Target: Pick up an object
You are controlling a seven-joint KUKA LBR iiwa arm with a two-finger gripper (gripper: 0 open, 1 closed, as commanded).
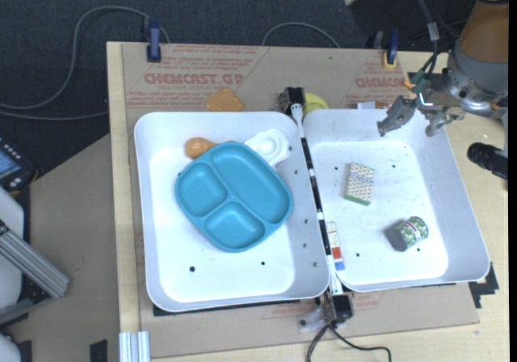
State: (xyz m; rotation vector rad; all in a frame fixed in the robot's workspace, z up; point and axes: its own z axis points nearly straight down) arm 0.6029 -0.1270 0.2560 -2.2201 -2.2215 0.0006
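Note:
My gripper (416,119) hangs over the far right corner of the right bin (452,191). Its two fingers stand spread apart, open, with nothing between them. In that bin lie a small patterned packet (359,183) near the middle and a grey-green can (406,233) on its side toward the front. Both sit well in front of the gripper and apart from it. The left bin (161,231) holds a blue divided plate (234,195), a white cup (269,145) at the plate's far edge and an orange piece (198,146) beside it.
A pen (331,241) lies along the rim between the bins. Behind the bins on the bench sit an orange lump (224,100), a black item (291,98) and a yellow object (313,102). Blue clamps (152,39) grip the board's far edge.

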